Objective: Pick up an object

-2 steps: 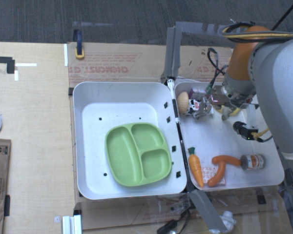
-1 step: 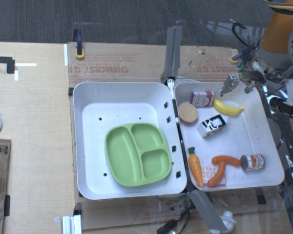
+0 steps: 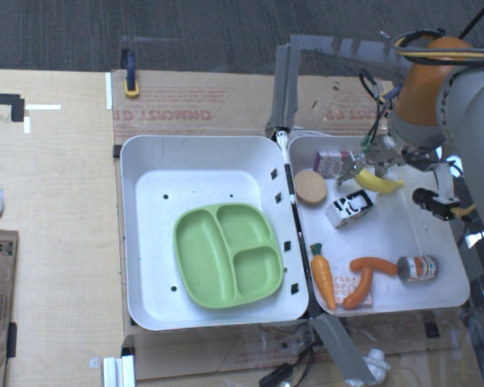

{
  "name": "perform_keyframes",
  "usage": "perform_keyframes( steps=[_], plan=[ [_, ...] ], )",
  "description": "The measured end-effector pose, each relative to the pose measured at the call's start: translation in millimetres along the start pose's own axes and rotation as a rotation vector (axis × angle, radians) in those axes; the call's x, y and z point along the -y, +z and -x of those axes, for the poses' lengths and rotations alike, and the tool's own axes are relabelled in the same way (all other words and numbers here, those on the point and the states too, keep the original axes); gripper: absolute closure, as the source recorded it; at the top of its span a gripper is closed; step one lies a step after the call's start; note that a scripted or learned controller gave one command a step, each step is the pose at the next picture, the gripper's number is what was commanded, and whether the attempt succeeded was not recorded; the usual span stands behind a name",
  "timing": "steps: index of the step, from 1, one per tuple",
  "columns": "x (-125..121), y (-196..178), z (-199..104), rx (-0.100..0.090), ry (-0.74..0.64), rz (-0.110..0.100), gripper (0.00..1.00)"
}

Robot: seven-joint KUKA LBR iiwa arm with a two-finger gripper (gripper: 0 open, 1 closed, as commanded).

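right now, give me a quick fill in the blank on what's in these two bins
1. The green divided plate lies in the ____ bin.
2. The carrot lies against the right bin's ____ wall.
3. The yellow banana lies closest to the ____.
4. The plate has ____ compartments.

Missing words: left; left; gripper; three

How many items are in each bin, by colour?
Left bin:
Green: 1, divided plate

Right bin:
Orange: 2, carrot, sausage
Yellow: 1, banana
Tan: 1, round cookie
White/black: 1, small box
Pinkish: 1, packet
Can: 1

Total: 8
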State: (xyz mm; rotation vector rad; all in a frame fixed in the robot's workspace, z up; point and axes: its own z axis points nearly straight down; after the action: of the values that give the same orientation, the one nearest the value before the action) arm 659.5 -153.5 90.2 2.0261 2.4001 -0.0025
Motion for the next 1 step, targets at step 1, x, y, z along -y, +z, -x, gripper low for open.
perform_keyframes(
  steps=[1],
  plan=[
    [-0.8, -7.0, -0.4, 0.001, -0.004, -0.002, 1.0]
  ],
)
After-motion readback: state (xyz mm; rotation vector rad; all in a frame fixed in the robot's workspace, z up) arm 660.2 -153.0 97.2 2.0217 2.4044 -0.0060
